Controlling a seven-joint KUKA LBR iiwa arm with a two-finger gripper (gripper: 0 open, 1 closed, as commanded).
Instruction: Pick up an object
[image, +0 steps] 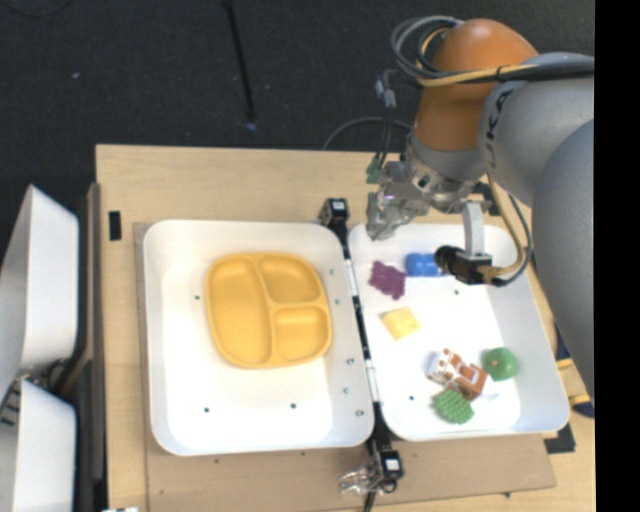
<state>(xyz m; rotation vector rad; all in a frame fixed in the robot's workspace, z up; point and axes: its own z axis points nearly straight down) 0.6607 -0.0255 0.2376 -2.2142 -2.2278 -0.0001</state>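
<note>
small purple toy (387, 279), jagged edges

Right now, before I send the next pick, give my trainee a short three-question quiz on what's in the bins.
1. True or false: the yellow divided plate lies in the right bin.
2. Which item lies nearest the gripper? A) green ball B) purple piece C) green waffle piece
3. Fill in: the yellow block lies below the ____ piece.

Key: 1 false, it is in the left bin. 2 B. 3 purple.
</note>
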